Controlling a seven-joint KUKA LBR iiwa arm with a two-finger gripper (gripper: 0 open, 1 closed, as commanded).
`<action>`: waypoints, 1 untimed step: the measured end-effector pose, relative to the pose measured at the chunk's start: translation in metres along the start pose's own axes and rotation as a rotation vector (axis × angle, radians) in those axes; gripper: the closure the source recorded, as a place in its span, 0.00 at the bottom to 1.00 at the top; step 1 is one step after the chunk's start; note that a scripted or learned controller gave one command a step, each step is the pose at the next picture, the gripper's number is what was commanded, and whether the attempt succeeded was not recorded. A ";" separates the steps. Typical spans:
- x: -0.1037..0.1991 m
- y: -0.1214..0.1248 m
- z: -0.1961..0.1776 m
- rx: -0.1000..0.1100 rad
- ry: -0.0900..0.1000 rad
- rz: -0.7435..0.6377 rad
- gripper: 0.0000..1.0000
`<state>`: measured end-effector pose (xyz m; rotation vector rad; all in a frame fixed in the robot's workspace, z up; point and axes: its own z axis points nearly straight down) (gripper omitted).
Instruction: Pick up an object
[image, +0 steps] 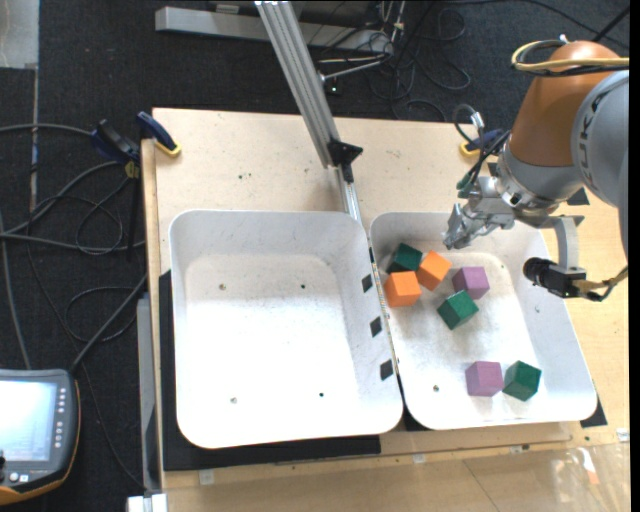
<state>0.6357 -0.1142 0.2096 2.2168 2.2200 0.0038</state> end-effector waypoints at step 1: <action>0.051 0.000 -0.014 0.002 0.003 -0.006 1.00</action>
